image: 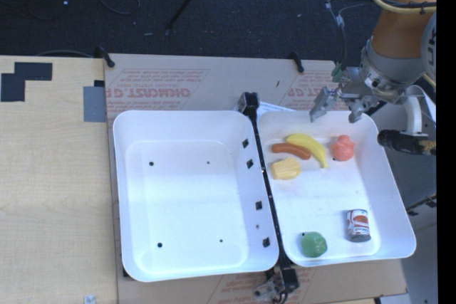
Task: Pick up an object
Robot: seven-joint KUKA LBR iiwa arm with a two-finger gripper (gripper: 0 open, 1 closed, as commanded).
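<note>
The right bin holds a yellow banana, a red-brown sausage, a pale yellow block, a pink-orange fruit, a small can with a red label and a green round fruit. My gripper hangs open above the bin's far edge, with nothing between its fingers. It is apart from every object, just beyond the banana and the pink-orange fruit.
The left bin lies beside the right one, joined by a black divider with clips. Both rest on a cardboard sheet over a wooden bench. The arm's orange band rises at the upper right, with cables.
</note>
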